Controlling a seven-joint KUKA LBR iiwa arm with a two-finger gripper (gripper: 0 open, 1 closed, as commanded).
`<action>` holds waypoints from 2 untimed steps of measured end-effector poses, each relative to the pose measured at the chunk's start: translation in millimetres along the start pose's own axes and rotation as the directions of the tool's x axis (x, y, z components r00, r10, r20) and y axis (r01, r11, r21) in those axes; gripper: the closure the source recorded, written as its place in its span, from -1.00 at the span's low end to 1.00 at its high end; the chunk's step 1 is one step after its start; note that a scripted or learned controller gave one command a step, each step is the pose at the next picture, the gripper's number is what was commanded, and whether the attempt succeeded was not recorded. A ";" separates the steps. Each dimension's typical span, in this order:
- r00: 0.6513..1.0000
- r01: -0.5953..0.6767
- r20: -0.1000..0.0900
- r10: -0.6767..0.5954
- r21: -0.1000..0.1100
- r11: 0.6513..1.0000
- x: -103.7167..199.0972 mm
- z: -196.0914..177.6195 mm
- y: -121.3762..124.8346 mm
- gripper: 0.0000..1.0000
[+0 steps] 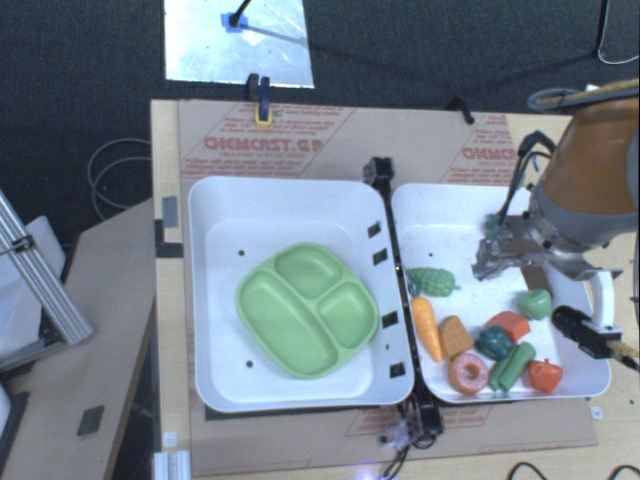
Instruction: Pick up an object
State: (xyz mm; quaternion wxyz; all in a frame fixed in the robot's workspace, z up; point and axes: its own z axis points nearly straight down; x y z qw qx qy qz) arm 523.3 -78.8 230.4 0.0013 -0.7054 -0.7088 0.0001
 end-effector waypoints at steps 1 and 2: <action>1.000 -0.003 0.001 0.003 -0.002 1.000 -3.1 -2.5 -17.3 1.00; 1.000 -0.003 0.002 0.003 -0.005 1.000 -8.1 -2.8 -11.9 1.00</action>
